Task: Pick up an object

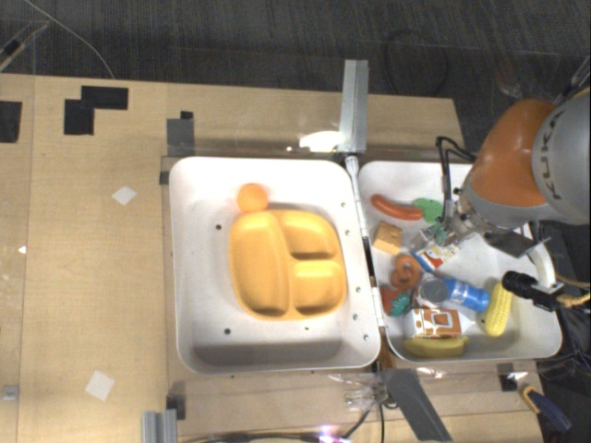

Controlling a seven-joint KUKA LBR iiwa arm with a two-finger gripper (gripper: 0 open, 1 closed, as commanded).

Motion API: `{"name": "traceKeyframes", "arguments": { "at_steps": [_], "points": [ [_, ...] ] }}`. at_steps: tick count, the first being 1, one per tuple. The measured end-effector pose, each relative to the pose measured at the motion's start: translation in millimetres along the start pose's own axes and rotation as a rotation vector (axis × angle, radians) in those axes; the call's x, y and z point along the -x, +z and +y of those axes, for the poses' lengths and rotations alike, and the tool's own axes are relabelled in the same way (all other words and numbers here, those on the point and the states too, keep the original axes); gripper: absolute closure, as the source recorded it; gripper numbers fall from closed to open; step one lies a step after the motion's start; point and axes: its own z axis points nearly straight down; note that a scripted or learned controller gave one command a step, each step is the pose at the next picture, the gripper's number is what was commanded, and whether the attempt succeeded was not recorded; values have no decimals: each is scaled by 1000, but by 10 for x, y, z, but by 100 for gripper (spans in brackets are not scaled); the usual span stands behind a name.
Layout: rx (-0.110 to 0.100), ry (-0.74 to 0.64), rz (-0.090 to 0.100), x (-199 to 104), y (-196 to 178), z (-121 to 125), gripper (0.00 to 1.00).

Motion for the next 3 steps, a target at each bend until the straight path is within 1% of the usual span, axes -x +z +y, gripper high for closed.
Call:
{"name": "traceKeyframes", "arguments": {
  "at_steps": [1, 2, 3],
  "points": [
    [-27, 340, 11, -144, 74, -390, 100],
    [-23, 333, 9, -137, -40, -365, 100],
    [2, 719, -7, -364, 240, -624, 100]
  ]
}}
